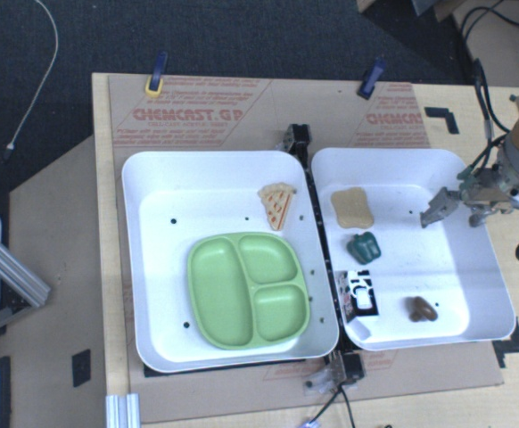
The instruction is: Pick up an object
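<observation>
Gripper [457,208] over right bin [473,324], toward its 2 o'clock corner — fingers spread apart, nothing between them. Arm enters from 3 o'clock. In right bin: tan bread slice [352,207] at 10 o'clock, green object [364,247] just below it, brown lump [422,309] at 5 o'clock. Left bin [152,239] holds green divided plate [248,289] — waffle wedge [277,205] at plate's 12 o'clock.

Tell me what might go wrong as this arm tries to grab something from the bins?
The gripper hangs over the right bin, apart from every object, so a blind descent could close on nothing. The brown piece is small and lies near the bin's wall, which might block a finger. The tan slice looks flat, so the fingers may slide over it.
</observation>
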`<state>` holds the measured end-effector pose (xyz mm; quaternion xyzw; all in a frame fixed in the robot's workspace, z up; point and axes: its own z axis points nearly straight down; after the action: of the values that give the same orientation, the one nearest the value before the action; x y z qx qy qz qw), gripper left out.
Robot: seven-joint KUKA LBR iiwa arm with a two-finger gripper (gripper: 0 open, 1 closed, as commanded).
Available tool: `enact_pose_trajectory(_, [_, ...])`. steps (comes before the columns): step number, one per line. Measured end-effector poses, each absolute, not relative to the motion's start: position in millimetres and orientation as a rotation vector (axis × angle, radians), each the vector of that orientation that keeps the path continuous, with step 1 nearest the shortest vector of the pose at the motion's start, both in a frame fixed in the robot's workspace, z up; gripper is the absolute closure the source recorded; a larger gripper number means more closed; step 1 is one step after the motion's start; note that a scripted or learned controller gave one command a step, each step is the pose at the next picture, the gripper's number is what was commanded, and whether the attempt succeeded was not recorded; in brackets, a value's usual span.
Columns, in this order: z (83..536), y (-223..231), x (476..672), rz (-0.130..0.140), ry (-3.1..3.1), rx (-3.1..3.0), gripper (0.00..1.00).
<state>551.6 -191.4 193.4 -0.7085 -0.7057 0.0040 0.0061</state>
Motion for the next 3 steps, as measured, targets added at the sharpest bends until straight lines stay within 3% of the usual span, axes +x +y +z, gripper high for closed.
enact_pose_trajectory(1, [201.5,-190.8,555.0,0.0,-2.222,-2.222,0.0])
enact_pose_trajectory(3, [89.4,-194.8,548.2,0.004,-2.217,-2.218,0.0])
